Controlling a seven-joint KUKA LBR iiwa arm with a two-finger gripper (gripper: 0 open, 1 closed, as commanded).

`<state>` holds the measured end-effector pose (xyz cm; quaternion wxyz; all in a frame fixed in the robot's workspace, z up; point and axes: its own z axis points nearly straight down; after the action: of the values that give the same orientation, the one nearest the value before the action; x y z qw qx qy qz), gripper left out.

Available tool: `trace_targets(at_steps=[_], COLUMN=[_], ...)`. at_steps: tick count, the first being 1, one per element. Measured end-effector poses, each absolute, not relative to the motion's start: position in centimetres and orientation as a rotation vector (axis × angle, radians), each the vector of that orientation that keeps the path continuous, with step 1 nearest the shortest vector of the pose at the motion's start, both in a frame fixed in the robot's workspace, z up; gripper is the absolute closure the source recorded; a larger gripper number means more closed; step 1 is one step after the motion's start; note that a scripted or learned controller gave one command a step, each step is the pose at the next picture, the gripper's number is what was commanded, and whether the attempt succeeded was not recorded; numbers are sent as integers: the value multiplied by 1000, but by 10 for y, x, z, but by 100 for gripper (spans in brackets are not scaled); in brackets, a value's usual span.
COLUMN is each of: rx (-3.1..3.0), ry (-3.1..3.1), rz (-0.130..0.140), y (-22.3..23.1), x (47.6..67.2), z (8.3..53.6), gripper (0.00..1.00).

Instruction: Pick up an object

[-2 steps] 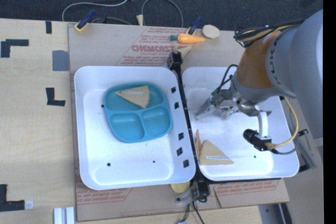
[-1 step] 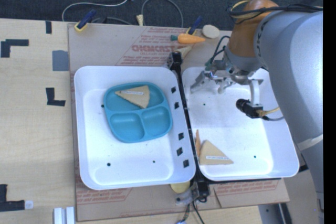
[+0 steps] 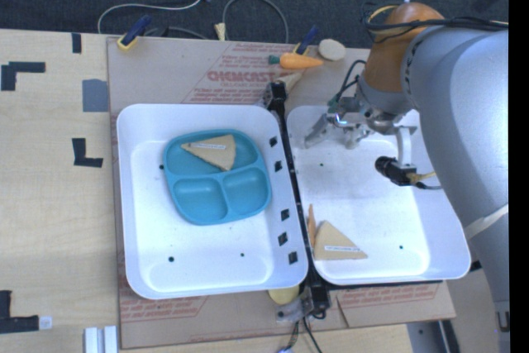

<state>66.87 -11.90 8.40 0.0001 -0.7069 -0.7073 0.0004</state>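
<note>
The landmark for everything here is the blue plastic compartment plate (image 3: 202, 198), which lies in the left white bin (image 3: 207, 256). My end effector (image 3: 333, 136) hangs to the right of that plate, past the row of black clips (image 3: 285, 215) where the two bins meet, over the far part of the right white bin (image 3: 376, 207). It is spread, with nothing between its tips.

The nearest thing to pick is a tan triangular wedge with a pale label (image 3: 335, 242), lying flat on the right bin's floor, right of the plate and nearer the camera than its near edge. A thin tan sliver (image 3: 311, 221) stands just beside this wedge, on the side toward the plate, close to the bin wall. A second tan wedge (image 3: 213, 151) lies in the plate's far compartment; the plate's two near compartments hold nothing.

Beyond the plate and to its right, outside both bins, an orange carrot-shaped toy (image 3: 299, 60) and a beige rounded lump (image 3: 332, 50) rest on the brown printed cardboard sheet (image 3: 240, 78) that covers the wooden worktop (image 3: 50, 202).

Bare white floor lies between my end effector and the labelled wedge. The sliver and the clipped wall crowd that wedge only on its plate side.
</note>
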Motion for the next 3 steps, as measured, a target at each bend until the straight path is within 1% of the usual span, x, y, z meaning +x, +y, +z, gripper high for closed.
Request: trace_targets(at_steps=[1, 2, 3], rx=[-2222, -2217, -2235], ry=[-2226, -2223, -2233], rz=[0, 10, -14], y=[-96, -97, -145], x=[642, 668, 671], z=[86, 85, 259], gripper=[0, 0, 0])
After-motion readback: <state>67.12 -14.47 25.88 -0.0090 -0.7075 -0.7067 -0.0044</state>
